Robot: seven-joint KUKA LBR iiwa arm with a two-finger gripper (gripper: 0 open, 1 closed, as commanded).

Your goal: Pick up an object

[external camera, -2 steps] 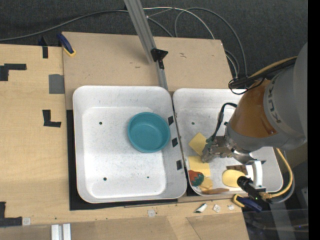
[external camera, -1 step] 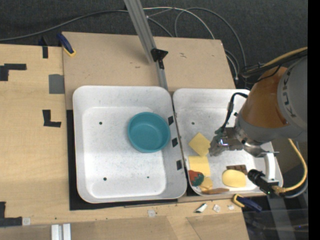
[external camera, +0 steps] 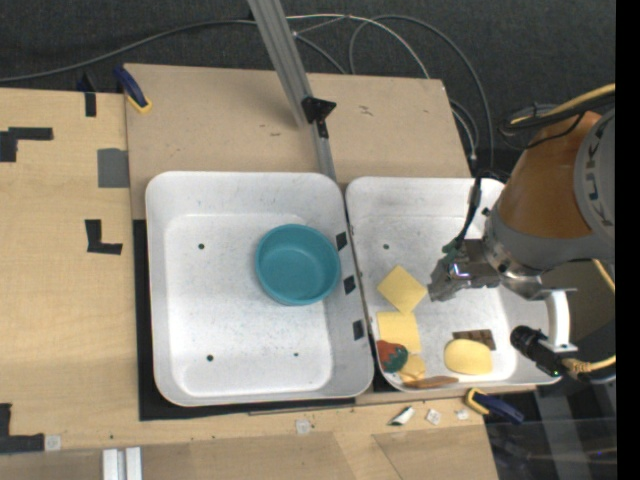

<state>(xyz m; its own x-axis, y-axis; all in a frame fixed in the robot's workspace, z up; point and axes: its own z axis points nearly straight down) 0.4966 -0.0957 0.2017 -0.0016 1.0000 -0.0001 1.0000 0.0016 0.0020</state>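
Note:
My gripper point(external camera: 447, 280) hangs over the right bin point(external camera: 400, 208), just right of a yellow square sponge point(external camera: 401, 288). A second yellow square point(external camera: 398, 330) lies below that one. A small red and green object point(external camera: 391, 356) sits at the bin's front left corner. A yellow lemon-shaped object point(external camera: 468, 357) rests near the front right, with a dark brown block point(external camera: 474, 338) behind it. A thin tan stick point(external camera: 430, 379) lies along the front wall. A teal bowl point(external camera: 296, 264) stands in the left bin point(external camera: 200, 268). Nothing shows between the gripper's fingers.
A slanted grey metal pole point(external camera: 290, 68) rises behind the bins, ending near their dividing walls. Cables point(external camera: 420, 38) loop across the dark floor at the back. The arm's orange band point(external camera: 545, 183) looms over the right bin's right side. Small clips point(external camera: 415, 415) lie on the bench front.

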